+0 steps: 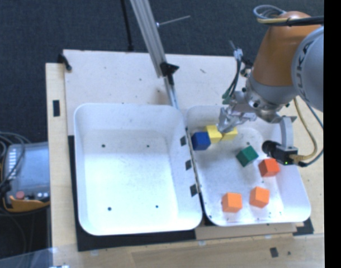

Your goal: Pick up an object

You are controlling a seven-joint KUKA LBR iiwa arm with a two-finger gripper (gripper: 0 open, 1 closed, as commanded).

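Observation:
In the right bin (302,204), my gripper (228,123) hangs low over its far left part. Directly under it lies a yellow block (214,133), with a bit of yellow also showing on the gripper's other side. A blue cube (201,140) touches the yellow block on its left. Further right lie a green cube (247,155) and a red-orange cube (269,167). Two orange cubes (232,201) (259,196) rest near the bin's front edge. Whether the gripper touches the yellow block is hidden by its own body.
The left bin (131,166) sits beside the right one, the two sharing a raised rim (192,166). A slanted metal post (151,35) rises behind the bins. The arm's orange band (276,49) and cables overhang the right bin's far right side.

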